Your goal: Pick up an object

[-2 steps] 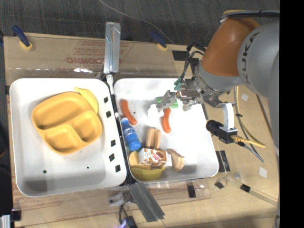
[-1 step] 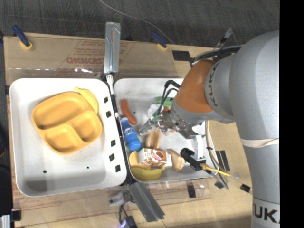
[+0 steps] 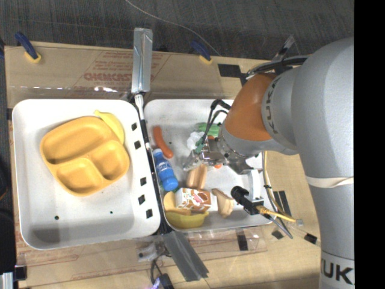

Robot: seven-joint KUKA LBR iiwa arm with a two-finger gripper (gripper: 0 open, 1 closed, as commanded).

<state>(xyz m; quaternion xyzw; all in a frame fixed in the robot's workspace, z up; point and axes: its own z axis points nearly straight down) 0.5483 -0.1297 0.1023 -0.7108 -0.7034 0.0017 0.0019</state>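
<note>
In the right bin (image 3: 180, 110): pincer (image 3: 201, 156) above clutter.
Pincer state cannot be determined; a hot-dog bun (image 3: 196, 176) lies just below it.

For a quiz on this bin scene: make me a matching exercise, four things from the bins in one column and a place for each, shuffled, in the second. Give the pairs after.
Things:
1. yellow divided tray
2. blue bottle
3. orange carrot-like piece
4. yellow bowl

Places:
A. front edge of the right bin, under a printed packet
B. left bin, filling its middle
C. right bin, by the divider, just behind the blue bottle
D. right bin, along the divider, between the orange piece and the bowl

Pairs: 1-B, 2-D, 3-C, 4-A
</note>
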